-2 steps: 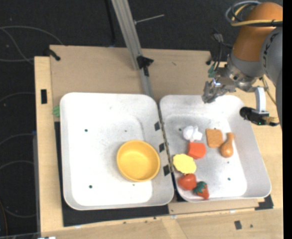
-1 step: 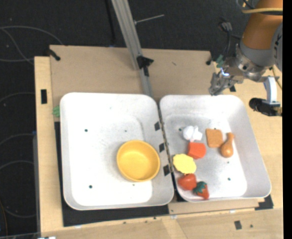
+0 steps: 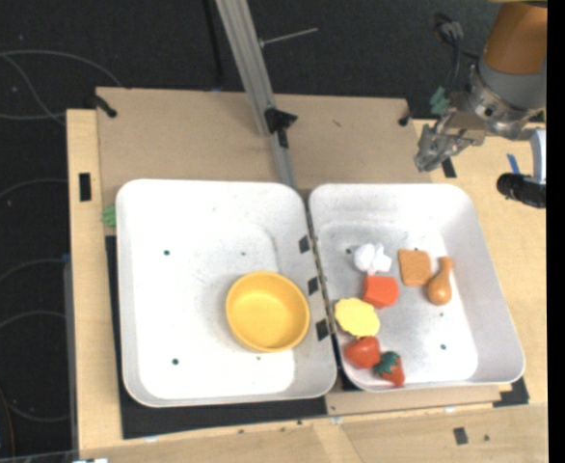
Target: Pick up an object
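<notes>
Even overhead light, soft shadows; white bins [image 3: 215,201] slightly overexposed (speckled glare), dark surroundings, mildly soft focus.

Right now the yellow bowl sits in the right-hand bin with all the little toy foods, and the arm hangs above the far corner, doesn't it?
Not quite. The camera view shows the yellow bowl alone in the left bin; the little toy foods lie in the right bin. The rest stands: the gripper hangs above the right bin's far corner.

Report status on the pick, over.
Gripper hovering above right bin's far rim, nothing between fingers. Toys clustered in right bin, untouched. Yellow bowl in left bin. Path unobstructed.
</notes>
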Available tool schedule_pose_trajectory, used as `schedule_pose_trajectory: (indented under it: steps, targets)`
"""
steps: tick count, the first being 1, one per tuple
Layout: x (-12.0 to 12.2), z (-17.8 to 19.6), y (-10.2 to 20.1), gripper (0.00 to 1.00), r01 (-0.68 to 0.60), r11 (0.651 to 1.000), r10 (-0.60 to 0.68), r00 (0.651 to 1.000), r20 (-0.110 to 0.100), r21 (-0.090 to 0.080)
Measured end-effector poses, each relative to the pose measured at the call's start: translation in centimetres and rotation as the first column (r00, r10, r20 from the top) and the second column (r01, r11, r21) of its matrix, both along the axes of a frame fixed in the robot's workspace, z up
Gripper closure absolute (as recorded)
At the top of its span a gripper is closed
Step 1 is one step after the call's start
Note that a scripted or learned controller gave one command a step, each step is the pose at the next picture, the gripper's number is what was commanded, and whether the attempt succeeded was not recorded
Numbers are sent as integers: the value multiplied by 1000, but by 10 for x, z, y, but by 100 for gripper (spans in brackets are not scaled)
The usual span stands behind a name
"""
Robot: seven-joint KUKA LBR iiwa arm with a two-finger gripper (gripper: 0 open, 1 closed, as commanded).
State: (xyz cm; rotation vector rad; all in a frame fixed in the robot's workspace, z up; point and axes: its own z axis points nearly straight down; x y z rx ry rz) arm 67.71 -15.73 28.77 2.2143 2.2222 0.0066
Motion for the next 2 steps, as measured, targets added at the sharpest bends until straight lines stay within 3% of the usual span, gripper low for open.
schedule_pose_trajectory:
  steps: [2]
  targets:
    - [-38, -12, 105, 100, -3, 1000, 3, 1000, -7, 1]
